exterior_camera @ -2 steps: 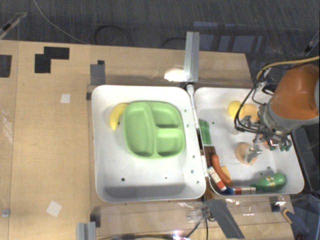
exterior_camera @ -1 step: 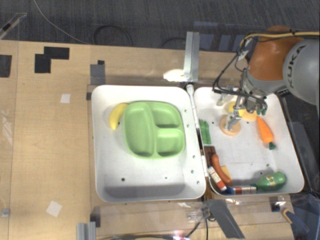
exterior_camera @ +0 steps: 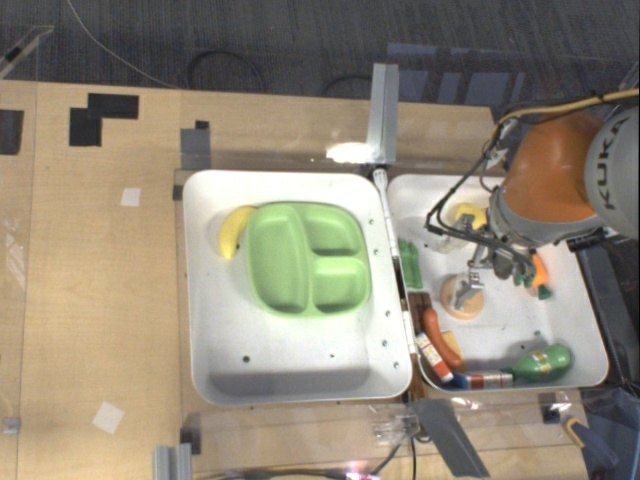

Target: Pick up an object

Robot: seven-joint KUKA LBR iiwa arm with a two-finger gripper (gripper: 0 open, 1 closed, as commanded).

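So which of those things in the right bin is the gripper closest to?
The round tan disc: the gripper hangs right over it; the green bottle lies further off.

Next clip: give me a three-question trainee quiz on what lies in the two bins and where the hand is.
1. True or false: the green tray lies in the left bin.
2. Which thing touches the tray's left edge? A) banana B) green bottle C) carrot
3. Fill in: the hand hangs over the ___ bin, just above a round tan thing.

Key: 1 true; 2 A; 3 right.
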